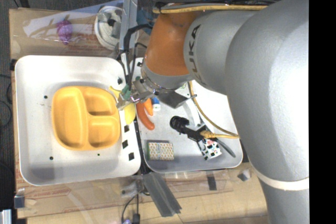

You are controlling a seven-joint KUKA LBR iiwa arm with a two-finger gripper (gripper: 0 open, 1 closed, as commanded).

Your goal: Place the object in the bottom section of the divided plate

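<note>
A yellow divided plate lies in the left white bin, with one long section on its left and two smaller ones on its right. My gripper hangs over the wall between the two bins, just off the plate's upper right corner. A small green and yellow thing shows at its tip; whether it is held is unclear. An orange carrot-shaped object lies in the right bin, just below and right of the gripper.
A patterned rectangular sponge-like pad lies near the front of the right bin. The grey arm covers most of that bin's right side. Behind the bins are a coil of white cord and a purple object.
</note>
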